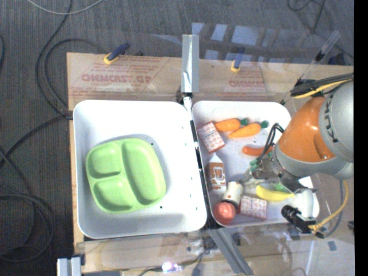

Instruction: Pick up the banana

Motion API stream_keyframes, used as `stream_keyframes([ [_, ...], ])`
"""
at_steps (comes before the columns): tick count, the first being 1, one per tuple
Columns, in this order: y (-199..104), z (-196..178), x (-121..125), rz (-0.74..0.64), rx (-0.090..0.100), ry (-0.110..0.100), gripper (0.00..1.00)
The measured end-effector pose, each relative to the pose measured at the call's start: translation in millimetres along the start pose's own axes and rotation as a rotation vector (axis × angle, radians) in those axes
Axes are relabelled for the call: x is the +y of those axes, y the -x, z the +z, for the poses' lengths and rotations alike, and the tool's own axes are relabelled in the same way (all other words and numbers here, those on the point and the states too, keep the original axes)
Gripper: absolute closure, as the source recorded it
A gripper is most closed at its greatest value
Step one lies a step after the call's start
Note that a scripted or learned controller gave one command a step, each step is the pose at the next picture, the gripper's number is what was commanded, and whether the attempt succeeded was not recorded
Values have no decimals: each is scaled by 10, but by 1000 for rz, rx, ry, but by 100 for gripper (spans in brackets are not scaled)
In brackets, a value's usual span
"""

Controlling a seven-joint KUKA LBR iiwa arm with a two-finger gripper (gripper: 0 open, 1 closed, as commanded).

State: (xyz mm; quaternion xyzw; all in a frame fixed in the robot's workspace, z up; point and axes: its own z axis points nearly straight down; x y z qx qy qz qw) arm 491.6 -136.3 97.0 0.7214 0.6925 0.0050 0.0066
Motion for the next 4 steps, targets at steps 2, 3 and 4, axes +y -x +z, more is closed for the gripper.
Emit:
stream_keyframes([
  [2, 3, -60, -1, -1, 3, -6, 100],
  [3, 54, -73, -1, 5, -7, -2, 0],
  [4, 37, -129, -2, 1, 0, -11, 100],
])
